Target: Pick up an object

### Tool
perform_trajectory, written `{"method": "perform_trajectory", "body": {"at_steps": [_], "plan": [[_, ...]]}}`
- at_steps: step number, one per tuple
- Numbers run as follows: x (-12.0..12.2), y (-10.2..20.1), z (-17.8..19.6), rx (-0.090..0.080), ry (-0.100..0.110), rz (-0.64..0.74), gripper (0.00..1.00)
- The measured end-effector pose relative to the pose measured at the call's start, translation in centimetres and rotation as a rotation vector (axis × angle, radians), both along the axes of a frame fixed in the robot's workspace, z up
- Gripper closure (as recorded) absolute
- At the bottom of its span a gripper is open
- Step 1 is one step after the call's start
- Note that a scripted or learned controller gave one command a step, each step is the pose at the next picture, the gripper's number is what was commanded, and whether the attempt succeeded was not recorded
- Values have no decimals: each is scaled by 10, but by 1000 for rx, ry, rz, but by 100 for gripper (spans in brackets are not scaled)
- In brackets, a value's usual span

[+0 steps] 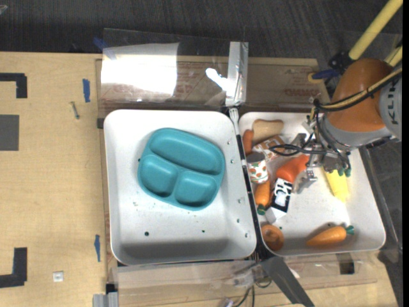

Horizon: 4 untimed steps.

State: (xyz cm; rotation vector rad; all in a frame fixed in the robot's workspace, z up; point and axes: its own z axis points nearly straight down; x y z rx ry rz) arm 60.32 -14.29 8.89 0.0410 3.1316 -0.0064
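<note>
1. The arm [361, 101] reaches in from the right over the right bin [374, 226], and its hand [314, 165] sits low among the toy food there.
2. Whether the hand is open, closed or gripping anything I cannot tell — cables and the wrist hide it.
3. Nearest the hand lie an orange piece [291, 169] just to its left and a yellow corn [337, 183] just to its right; either looks like the likely target.
4. Further off in the same bin: a carrot [327, 235] at the near side, a black-and-white box [282, 194], and a tan piece [267, 129] at the far side.
5. The left bin [121, 171] carries a teal tray [181, 167], well apart from the hand.
6. To do this well, centre on one item only — the pile is crowded, so a neighbour could wedge in or nudge the target away.
7. Close firmly, then lift straight up and check that something comes with it.
</note>
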Motion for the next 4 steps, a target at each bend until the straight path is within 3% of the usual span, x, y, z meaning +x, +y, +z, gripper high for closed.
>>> {"method": "perform_trajectory", "body": {"at_steps": [1,2,3,4], "plan": [[-21,18,0,0,-2,-117,0],[-34,27,1,-5,-4,-148,0],[-30,29,14,-3,-16,-145,100],[51,42,114,4,-5,-66,100]]}}
